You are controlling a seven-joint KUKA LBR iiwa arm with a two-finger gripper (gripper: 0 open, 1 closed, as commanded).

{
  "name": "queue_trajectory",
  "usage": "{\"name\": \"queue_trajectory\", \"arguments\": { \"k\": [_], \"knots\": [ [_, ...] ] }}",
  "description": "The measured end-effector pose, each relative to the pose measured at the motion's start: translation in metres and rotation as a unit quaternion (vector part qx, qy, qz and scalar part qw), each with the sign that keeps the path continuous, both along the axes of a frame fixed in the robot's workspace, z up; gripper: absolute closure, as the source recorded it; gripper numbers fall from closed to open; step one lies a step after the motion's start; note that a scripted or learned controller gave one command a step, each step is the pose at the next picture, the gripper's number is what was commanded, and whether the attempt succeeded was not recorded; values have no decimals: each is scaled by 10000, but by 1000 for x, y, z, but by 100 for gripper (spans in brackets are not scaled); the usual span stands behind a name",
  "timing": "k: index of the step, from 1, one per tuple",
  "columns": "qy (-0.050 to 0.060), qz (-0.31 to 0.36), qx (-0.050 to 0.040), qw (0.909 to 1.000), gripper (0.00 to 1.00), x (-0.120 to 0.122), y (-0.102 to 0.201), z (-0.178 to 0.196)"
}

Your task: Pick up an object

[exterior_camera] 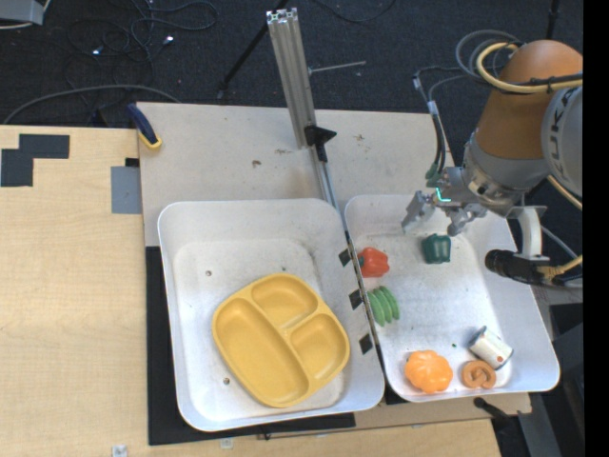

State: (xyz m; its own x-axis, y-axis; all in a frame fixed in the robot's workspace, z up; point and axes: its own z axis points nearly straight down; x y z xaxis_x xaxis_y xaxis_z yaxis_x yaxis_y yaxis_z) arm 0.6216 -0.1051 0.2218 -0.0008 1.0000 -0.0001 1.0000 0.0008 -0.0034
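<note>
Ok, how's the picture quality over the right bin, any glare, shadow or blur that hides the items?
Camera view: light is even, with no strong glare on the right bin. The gripper looks slightly soft, and it casts only a faint shadow. The dark green item below it is small and dim, so its shape is hard to tell. The orange fruit and red item are sharp.

yellow divided plate [281, 338] in left bin [181, 255]; aluminium post [292, 74] behind.
</note>
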Motion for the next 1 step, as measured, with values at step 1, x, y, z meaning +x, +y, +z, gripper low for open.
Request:
{"name": "queue_trajectory", "arguments": {
  "k": [1],
  "knots": [
    [-10,1,-1,10000,0,1,0,1]
  ]
}}
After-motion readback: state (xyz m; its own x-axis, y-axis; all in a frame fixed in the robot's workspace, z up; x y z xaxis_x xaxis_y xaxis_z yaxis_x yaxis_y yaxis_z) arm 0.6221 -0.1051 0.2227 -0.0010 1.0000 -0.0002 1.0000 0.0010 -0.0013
